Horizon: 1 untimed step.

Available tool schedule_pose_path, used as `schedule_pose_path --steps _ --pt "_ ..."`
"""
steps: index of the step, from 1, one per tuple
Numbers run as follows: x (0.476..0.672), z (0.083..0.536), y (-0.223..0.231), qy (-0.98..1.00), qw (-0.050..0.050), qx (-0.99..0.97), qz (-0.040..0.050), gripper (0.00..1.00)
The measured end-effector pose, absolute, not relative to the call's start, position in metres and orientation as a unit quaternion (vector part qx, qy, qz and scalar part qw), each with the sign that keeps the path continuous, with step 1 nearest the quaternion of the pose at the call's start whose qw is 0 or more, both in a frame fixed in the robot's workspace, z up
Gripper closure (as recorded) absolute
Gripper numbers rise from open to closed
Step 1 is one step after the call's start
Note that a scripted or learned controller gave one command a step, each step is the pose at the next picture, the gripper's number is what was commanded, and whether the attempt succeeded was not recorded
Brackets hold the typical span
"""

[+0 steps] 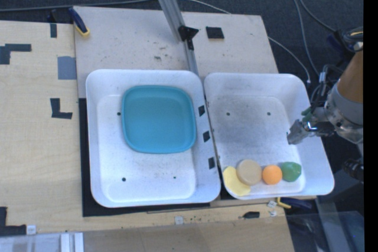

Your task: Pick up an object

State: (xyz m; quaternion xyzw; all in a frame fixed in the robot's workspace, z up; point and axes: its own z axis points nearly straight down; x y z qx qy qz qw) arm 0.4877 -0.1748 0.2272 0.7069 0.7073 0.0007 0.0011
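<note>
The jaws hang over the right bin (295,91); spread or pressed, I cannot tell. Below them, along its near wall: a tan disc (248,172), round orange ball (271,174), lumpy green piece (290,170).

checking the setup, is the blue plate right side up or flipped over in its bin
Right side up. The blue plate lies flat in the left bin, its raised rim framing a sunken centre.
</note>
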Motion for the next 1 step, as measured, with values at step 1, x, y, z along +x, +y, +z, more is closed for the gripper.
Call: schedule_pose_path --steps 1 --pt "0.5011 0.2369 -0.1212 0.709 0.000 0.705 0.0006 1.00"
